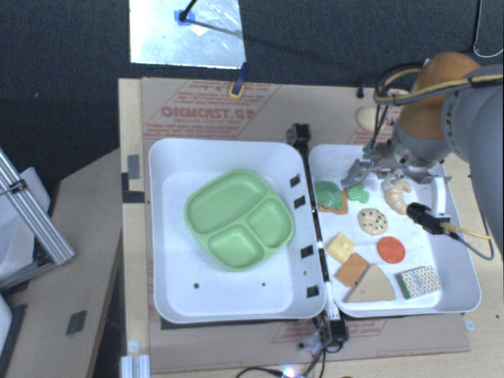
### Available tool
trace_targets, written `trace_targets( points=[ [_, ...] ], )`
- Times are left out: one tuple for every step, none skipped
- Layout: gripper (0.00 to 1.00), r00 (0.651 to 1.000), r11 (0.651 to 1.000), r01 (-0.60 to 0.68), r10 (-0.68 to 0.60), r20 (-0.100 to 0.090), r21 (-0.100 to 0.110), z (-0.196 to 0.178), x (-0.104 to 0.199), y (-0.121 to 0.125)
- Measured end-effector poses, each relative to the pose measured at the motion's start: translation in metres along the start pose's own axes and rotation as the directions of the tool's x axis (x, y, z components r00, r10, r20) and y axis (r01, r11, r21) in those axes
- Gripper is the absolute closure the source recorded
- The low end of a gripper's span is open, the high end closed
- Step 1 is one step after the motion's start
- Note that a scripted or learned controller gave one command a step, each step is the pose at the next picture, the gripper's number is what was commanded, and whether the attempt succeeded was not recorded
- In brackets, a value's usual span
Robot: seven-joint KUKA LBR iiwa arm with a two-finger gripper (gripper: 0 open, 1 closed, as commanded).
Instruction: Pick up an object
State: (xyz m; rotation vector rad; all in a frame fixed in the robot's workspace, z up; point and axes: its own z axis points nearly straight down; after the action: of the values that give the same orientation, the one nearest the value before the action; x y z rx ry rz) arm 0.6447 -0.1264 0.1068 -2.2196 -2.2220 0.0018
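Note:
The right bin [465,290] holds several toy food pieces. Among them are a green leafy piece with orange spots [331,198], a small green piece [358,193], a chocolate-chip cookie [372,221], a pale croissant shape [397,196], a red slice [391,250], a yellow cheese cube [341,247], an orange-brown square [352,269], a tan wedge [372,288] and a patterned block [417,280]. My gripper [361,172] hangs low over the bin's upper left part, just above the small green piece and beside the leafy one. I see nothing held in it.
The left bin [169,290] carries a light green divided plate [239,219]. A black divider with clips [309,211] runs between the bins. A black part with a yellow cable [425,215] hangs from the arm over the right bin. A shiny sheet [187,22] lies behind.

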Motion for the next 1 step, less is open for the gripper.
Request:
trace_targets(
  points=[
    [0.0,1.0,1.0,0.0,0.0,0.001,-0.004,0.0221,0.0006,0.0012]
  ],
)
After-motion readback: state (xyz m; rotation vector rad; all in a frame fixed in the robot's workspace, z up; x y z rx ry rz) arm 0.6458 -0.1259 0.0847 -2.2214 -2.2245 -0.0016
